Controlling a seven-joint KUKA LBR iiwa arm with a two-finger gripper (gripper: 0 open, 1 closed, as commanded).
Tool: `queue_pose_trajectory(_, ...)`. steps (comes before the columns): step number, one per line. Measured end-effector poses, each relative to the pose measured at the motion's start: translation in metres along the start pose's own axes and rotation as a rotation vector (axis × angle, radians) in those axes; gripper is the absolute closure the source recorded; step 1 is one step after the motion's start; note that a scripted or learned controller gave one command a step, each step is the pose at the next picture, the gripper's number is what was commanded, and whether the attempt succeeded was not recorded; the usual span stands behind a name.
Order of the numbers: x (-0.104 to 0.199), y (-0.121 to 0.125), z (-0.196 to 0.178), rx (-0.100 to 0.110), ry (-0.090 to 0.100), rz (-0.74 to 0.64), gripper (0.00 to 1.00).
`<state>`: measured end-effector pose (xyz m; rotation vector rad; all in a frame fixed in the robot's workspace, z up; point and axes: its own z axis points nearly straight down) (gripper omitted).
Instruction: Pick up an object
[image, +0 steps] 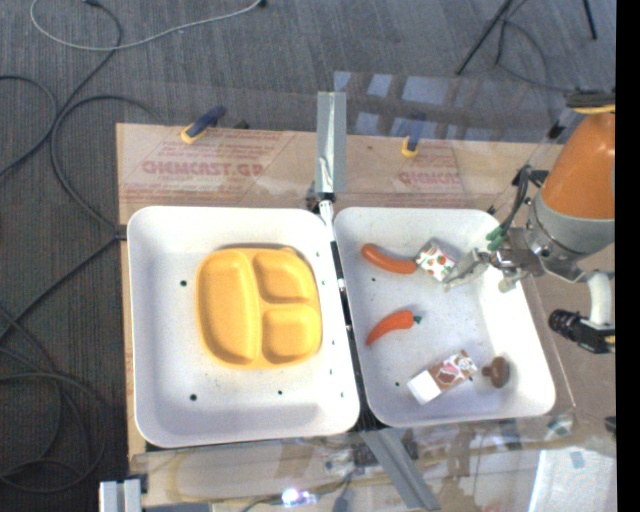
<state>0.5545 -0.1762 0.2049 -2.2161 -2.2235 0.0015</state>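
Jaws (462, 270) look parted beside small carton (435, 261) in right bin (520, 390); left bin (160, 400) holds yellow tray (260, 305).

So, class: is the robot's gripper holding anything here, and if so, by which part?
It cannot be told. The gripper sits right beside the small strawberry-print carton in the right bin, but nothing clearly shows between its jaws.

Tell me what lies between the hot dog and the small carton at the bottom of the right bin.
In the camera view, the orange carrot lies on the bin floor between the hot dog and the carton, touching neither.
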Motion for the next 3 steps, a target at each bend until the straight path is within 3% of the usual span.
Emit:
queue_pose_trajectory(1,0.011,0.071,0.115,-0.012,-0.007,0.046,0.0)
queue_pose_trajectory(2,0.011,0.071,0.105,-0.012,-0.008,0.045,1.0)
queue_pose_trajectory(3,0.087,0.1,0.021,-0.001,-0.003,0.075,1.0)
